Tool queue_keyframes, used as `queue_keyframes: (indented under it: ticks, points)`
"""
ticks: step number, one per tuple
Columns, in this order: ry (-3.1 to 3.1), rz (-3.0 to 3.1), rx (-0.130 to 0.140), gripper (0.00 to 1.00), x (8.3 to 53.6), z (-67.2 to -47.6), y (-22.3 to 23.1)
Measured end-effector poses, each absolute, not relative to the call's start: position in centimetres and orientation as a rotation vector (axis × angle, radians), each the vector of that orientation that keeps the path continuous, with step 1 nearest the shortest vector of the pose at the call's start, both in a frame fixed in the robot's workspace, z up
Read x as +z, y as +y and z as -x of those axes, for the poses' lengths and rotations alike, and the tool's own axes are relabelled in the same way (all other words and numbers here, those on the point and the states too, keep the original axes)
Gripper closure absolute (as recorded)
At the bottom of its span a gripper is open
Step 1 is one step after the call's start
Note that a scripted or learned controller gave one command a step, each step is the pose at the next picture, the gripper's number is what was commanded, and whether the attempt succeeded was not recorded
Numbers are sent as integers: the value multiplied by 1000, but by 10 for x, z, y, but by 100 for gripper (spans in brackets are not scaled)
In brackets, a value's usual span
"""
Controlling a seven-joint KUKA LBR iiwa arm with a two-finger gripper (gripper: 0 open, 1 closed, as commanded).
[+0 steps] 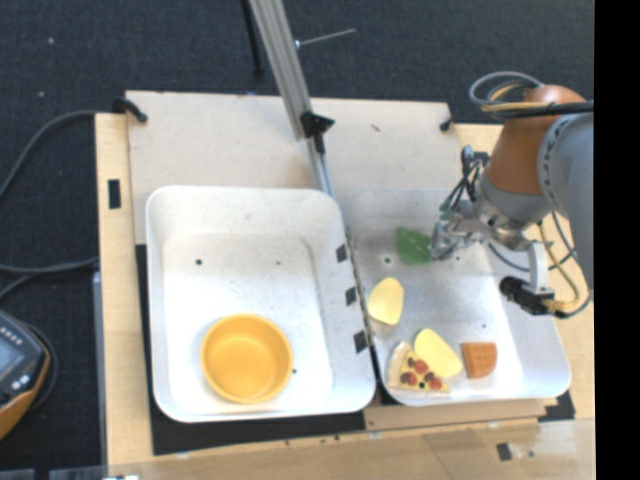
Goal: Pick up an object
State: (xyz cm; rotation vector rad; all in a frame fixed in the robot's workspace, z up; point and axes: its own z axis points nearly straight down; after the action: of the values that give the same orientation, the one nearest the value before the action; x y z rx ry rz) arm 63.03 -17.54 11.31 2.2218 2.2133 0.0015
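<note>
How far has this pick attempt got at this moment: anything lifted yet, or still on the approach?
Done: the arm has reached into the right bin, and the tool sits low beside the green piece. In hand: apparently lining up on that piece; a grip cannot be confirmed. Left: the grasp and lift. The pale yellow piece, pizza slice, orange block and yellow bowl lie apart from the tool.

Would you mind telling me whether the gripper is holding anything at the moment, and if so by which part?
It cannot be told. The gripper sits right at the green object's right edge in the right bin, but no grasp is visible.
</note>
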Motion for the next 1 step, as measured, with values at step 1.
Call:
queue_keyframes:
  ticks: [1]
  points:
    - [2218, -2218, 5, 100, 164, -625, -169]
